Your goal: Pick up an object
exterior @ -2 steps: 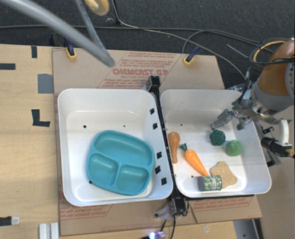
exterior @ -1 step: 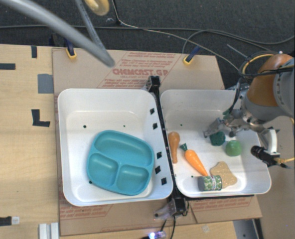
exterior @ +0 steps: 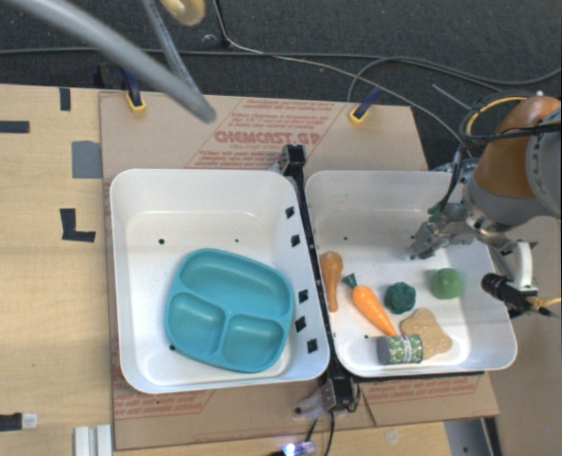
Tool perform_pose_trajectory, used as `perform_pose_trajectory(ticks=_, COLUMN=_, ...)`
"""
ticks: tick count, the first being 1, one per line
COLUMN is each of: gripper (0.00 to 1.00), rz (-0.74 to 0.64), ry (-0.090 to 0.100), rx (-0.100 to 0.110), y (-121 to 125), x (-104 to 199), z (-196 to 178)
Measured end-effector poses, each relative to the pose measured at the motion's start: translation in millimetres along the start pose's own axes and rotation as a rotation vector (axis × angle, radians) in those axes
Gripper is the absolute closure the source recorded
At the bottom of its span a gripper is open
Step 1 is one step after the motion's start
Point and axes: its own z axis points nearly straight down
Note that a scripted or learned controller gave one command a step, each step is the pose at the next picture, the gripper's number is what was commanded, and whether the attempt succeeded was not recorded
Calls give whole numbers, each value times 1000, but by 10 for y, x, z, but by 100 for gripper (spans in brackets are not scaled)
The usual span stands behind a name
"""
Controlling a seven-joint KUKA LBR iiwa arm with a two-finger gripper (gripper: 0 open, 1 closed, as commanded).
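The right bin point(exterior: 376, 198) holds several small items. An orange carrot point(exterior: 371, 309) with a green top lies near the middle, and a slimmer orange piece point(exterior: 330, 278) rests by the divider. A dark green ball point(exterior: 401, 297) and a light green ball point(exterior: 444, 282) sit side by side. A tan, bread-like piece point(exterior: 431, 332) and a small can point(exterior: 400, 350) lie at the front. My gripper point(exterior: 431, 237) hangs over the right bin's back right part, just above and left of the light green ball, with nothing seen in it.
The left bin point(exterior: 139, 207) contains a teal compartment tray point(exterior: 229, 310). A black divider clip row point(exterior: 300, 255) runs between the bins. Cables point(exterior: 395, 65) trail behind the bench, and the arm's orange band point(exterior: 523, 117) sits at the right edge.
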Motion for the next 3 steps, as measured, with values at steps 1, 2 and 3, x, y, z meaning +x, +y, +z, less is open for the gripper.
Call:
perform_pose_trajectory(ticks=1, gripper=100, rz=1, ry=1, rx=-4, y=-66, x=65, z=-487)
perform_pose_trajectory(ticks=2, gripper=100, rz=0, ry=1, rx=-5, y=-60, x=144, z=-941)
perform_pose_trajectory(ticks=3, gripper=100, rz=0, ry=0, rx=-6, y=-49, x=148, z=-1469)
